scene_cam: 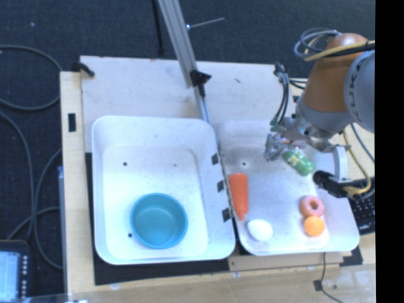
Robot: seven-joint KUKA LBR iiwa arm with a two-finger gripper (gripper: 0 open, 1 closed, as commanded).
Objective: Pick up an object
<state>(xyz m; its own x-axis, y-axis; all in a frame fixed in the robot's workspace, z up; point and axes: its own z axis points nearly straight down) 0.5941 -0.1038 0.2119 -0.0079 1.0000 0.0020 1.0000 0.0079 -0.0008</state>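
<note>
My gripper [275, 149] hangs over the far part of the right bin [278, 248], reaching in from the right. A small green object [301, 163] with a pale end lies just to its right, close beside it; nothing shows between them that tells a hold. Nearer the front lie an orange carrot-shaped piece [238, 194] by the bin's left wall, a white egg-like object [259, 230], a pink ring [312, 206] and an orange ball [314, 226].
The left bin [107, 137] holds a blue bowl [158, 220] at its front. A slanted metal pole [180, 36] crosses the bench behind the bins. Bare bin floor lies between the carrot-shaped piece and the pink ring.
</note>
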